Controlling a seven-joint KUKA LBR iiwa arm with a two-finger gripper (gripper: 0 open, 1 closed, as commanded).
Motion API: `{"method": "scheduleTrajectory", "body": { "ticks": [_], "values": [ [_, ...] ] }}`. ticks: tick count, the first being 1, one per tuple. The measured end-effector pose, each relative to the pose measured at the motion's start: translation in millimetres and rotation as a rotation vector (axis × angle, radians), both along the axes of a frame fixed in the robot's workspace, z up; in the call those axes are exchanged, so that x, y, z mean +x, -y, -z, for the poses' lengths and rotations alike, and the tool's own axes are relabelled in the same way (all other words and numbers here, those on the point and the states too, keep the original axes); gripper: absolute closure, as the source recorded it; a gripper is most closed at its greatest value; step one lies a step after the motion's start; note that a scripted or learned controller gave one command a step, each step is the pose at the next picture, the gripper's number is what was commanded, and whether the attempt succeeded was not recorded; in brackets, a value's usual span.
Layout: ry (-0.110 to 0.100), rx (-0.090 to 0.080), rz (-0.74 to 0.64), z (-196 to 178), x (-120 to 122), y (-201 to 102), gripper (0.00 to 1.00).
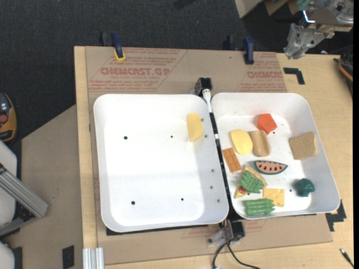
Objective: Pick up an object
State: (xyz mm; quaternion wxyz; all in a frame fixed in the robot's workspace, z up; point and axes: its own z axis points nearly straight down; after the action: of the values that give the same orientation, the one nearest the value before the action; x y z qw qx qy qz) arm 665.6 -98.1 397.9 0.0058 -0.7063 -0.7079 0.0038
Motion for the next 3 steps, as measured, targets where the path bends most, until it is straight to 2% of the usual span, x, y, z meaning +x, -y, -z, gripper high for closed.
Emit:
{"method": "scheduleTrajectory", "body": {
  "ticks": [1,2,3],
  "values": [
    [0.009,-0.003,0.005,66,-6,44,1.0],
    [0.02,-0.008,0.008,34,-10,120,1.0],
    [0.008,-0.002,0.003,113,-9,126,1.0]
  ]
}}
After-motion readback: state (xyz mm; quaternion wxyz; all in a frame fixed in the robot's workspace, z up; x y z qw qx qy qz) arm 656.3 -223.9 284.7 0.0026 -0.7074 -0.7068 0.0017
